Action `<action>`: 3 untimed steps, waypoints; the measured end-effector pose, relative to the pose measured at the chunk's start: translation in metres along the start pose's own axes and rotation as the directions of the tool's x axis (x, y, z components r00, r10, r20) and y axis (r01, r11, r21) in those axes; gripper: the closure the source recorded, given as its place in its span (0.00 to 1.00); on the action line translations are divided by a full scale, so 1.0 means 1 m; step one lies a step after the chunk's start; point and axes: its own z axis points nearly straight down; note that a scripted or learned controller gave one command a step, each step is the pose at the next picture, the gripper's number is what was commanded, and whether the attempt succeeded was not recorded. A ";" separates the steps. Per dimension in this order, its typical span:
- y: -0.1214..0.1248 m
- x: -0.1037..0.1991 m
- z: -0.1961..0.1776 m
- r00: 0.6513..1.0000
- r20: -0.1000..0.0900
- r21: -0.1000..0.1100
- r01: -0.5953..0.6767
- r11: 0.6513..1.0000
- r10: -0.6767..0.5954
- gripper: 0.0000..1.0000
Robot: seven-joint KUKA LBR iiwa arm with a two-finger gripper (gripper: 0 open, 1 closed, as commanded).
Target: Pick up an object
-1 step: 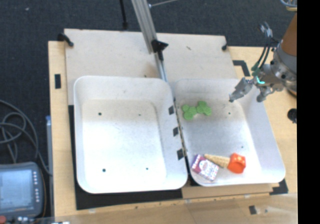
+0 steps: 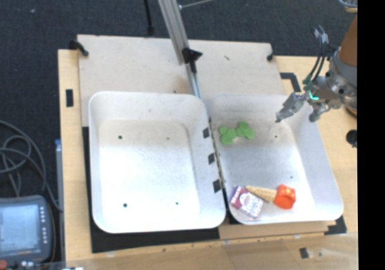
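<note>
The right bin (image 2: 322, 169) holds a green knobbly toy (image 2: 236, 133) near its upper left. A small purple-and-white packet (image 2: 246, 201), a tan cone (image 2: 260, 191) and an orange block (image 2: 285, 196) lie together at its front edge. My gripper (image 2: 301, 112) hangs over the bin's upper right corner, well to the right of the green toy and far from the front cluster. Its two fingers (image 2: 288, 109) are spread apart, open, with nothing between them.
The left bin (image 2: 96, 142) sits beside the right one, their rims touching at the middle. A slanted metal pole (image 2: 171, 16) rises from the back of the bench between the bins. A screen unit (image 2: 21, 230) and cables lie off the bench at lower left.
</note>
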 end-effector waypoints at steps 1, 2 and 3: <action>-0.008 -0.002 0.045 1.000 0.002 0.005 -0.003 1.000 0.003 0.00; -0.001 -0.003 0.105 1.000 0.002 0.007 -0.005 1.000 0.005 0.00; -0.003 0.001 0.149 1.000 0.002 0.005 -0.007 1.000 0.007 0.00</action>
